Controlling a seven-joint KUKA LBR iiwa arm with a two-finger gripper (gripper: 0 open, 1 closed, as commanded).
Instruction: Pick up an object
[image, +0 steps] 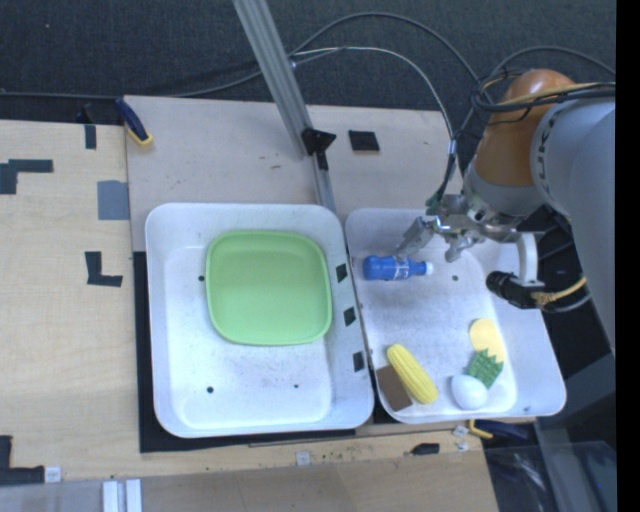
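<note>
You are looking at the claw (436, 240) hanging in the upper part of the right bin (520, 400), its 2 fingers spread apart and gripping nothing. The blue bottle (395, 268) is lying on its side just below and left of it, near the bin's left wall, white cap pointing right. To do this step well, you are probably wanting to center the fingers across the bottle's narrow body, descend straight, and close only once both fingers are straddling it. The bottle is looking small, smooth and round, so it may roll. Lower right, a corn cob (411, 373) is resting.
</note>
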